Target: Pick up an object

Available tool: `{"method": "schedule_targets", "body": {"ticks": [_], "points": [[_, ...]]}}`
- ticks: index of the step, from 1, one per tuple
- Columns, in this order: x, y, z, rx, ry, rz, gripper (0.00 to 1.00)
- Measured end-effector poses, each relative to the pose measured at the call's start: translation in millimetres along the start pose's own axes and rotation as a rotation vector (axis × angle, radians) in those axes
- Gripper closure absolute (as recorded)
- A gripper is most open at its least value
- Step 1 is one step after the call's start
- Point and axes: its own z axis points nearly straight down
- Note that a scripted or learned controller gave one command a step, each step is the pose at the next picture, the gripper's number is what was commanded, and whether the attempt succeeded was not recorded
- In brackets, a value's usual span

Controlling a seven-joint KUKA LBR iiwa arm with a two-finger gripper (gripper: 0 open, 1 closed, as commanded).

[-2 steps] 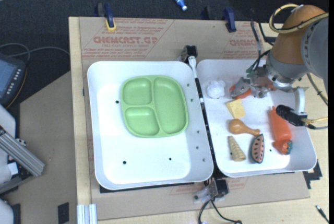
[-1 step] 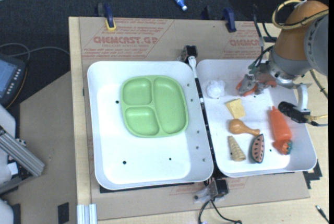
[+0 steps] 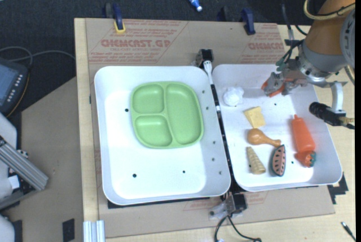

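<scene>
Tabletop (image 3: 84, 122): a tan board bearing two shallow white bins side by side, with red lettering along its far edge.
Left bin (image 3: 113, 173): holds a pale green divided plate (image 3: 167, 115) with three compartments, lying a little toward 12 o'clock of the bin's middle.
Right bin, near part (image 3: 321, 174): a toy ice-cream cone (image 3: 256, 160) lies at 6 o'clock, tip pointing away; just beside it at 3 o'clock stands a watermelon slice (image 3: 278, 160), close but whether touching I cannot tell.
Right bin, 4 o'clock side: an orange toy carrot (image 3: 303, 140) lies lengthwise, its green and red end nearest the camera.
Right bin, middle: a tan toy drumstick (image 3: 262, 137) sits just beyond the cone, and a yellow cheese wedge (image 3: 255, 117) lies just beyond that.
Right bin, 11 o'clock: a small white crumpled object (image 3: 232, 95) rests near the wall shared with the left bin.
Hand (image 3: 276, 86): low over the far part of the right bin at about 1 o'clock, with red-orange parts at its tip; well apart from the toys, nothing seen in it, and how far it is open I cannot tell.
Arm (image 3: 330, 32): grey with an orange band, coming in from 3 o'clock.
Far edge: blue clamps (image 3: 117, 14) grip the board.
</scene>
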Motion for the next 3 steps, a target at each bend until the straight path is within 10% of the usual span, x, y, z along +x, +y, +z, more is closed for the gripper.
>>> {"method": "schedule_targets", "body": {"ticks": [3], "points": [[48,-30,-97,0.009,0.004,-0.003,1.00]]}}
